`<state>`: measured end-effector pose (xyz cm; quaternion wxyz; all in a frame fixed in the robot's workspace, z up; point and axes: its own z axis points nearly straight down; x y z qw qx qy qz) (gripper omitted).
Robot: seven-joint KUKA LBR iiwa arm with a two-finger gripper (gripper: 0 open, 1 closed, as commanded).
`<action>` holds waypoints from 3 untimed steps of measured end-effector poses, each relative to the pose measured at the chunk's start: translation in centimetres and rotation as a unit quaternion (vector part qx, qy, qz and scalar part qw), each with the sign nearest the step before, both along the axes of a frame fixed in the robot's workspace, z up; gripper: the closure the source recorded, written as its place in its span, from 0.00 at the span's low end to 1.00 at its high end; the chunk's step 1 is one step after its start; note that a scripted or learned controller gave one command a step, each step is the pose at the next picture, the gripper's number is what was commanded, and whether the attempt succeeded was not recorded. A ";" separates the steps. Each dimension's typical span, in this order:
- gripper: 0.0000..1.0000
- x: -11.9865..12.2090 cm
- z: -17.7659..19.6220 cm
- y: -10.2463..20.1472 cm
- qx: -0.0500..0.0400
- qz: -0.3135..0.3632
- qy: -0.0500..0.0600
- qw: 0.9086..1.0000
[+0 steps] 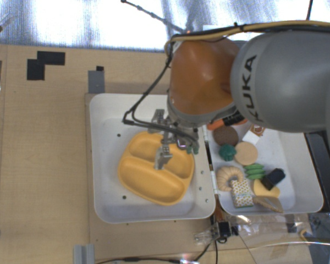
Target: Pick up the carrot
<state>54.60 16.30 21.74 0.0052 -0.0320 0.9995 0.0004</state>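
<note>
Right bin (pixel 313 202) crowded (toys touching); left bin's (pixel 102 147) rim bare.

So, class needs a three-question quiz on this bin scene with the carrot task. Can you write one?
1. True or false: the tool hangs over the yellow tray.
2. Which bin holds the carrot: A left, B right?
3. Fill in: the tray lies in the ___ bin.

Key: 1 true. 2 B, the right bin, where the carrot peeks out under the arm. 3 left.

A tan wooden bench (pixel 38 164) meets a bright, glaring corrugated metal surface (pixel 88 15) behind.
</note>
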 end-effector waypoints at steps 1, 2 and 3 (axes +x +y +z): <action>0.00 11.8 -12.0 0.5 0.003 0.017 -0.001 1.000; 0.00 3.2 -11.8 -0.4 0.003 0.096 -0.017 0.995; 0.00 -0.6 -11.0 -0.8 0.008 0.353 -0.055 0.934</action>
